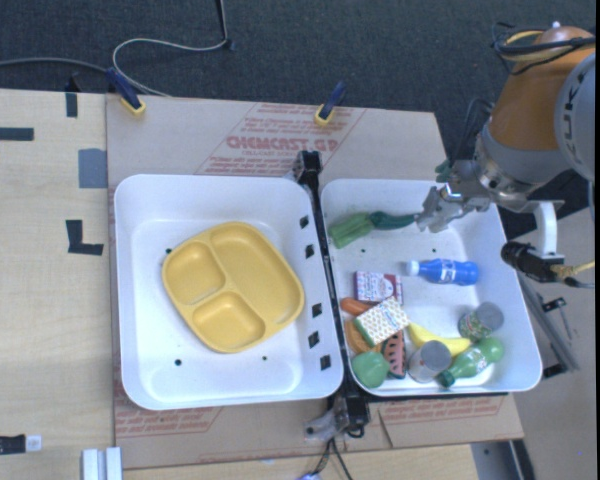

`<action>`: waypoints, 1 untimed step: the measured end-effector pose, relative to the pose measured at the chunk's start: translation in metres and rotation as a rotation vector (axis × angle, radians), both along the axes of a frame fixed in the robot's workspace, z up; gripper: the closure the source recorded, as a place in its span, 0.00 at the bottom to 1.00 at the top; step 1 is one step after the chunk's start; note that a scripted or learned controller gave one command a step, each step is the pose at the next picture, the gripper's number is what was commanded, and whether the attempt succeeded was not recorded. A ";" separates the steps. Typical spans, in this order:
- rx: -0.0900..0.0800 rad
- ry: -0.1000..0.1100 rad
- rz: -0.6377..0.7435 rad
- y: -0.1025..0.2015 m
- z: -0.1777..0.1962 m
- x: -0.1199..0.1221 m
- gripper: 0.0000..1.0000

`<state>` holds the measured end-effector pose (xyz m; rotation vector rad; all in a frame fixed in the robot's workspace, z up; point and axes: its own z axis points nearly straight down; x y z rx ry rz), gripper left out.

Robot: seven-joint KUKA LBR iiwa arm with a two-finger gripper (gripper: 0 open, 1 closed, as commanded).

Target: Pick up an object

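Camera view, looking down at a slant, puts the gripper (433,215) at about two o'clock over the right bin (508,268), close to that bin's upper rim. Whether its fingers are spread or pressed together I cannot tell, since they are small and dark against the white floor. Nothing can be seen pinched between them. Just at the gripper's nine o'clock lies a green brush-like object (365,226), its dark green handle end pointing toward the gripper and stopping very near it; whether the two touch is unclear.

At five o'clock from the gripper, apart from it, a blue bottle (444,271) lies on its side. Lower in the same bin, toward six o'clock, a jumble of small things sits together: a pink-and-white packet (377,286), a checkered yellow box (382,320), a watermelon slice toy (394,353), a green round piece (370,368), a grey can (429,359), another grey can (481,321) and a green bottle (474,360).

In the left bin (140,298), at nine o'clock across the divider, rests a yellow compartment tray (232,285), well apart from the gripper.
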<state>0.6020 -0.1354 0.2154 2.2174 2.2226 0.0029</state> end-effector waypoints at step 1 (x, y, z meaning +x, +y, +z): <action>0.000 0.004 -0.001 0.033 -0.030 0.027 1.00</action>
